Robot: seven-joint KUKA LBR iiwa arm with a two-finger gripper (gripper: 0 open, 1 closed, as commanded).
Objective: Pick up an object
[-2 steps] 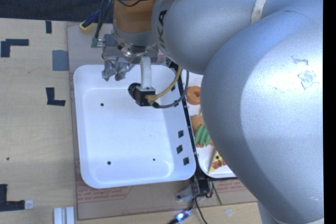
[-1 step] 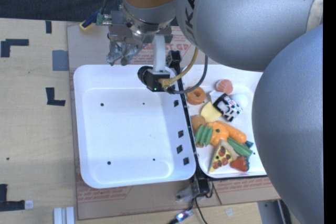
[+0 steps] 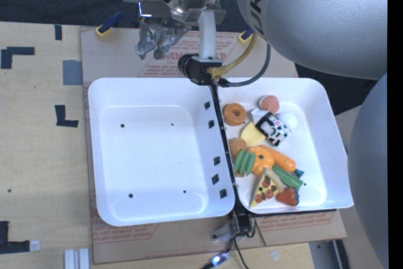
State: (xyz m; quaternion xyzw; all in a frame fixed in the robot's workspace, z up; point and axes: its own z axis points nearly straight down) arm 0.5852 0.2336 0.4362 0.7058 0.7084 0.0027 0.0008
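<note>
The toys lie heaped in the right bin (image 3: 315, 104), against the divider: a doughnut (image 3: 235, 114) at the top, a pink shell (image 3: 269, 103) beside it, a black-and-white cow (image 3: 274, 128), a yellow block (image 3: 252, 134), an orange carrot (image 3: 277, 158), green pods (image 3: 245, 162), a pizza slice (image 3: 266, 189) and a strawberry (image 3: 288, 197) at the near edge. The left bin (image 3: 101, 135) sits touching it. The jaws (image 3: 156, 47) hang above the cardboard beyond the left bin's far rim, well apart from the toys, with nothing between them; how far open they are I cannot tell. The counter (image 3: 38, 148) carries black marks.
</note>
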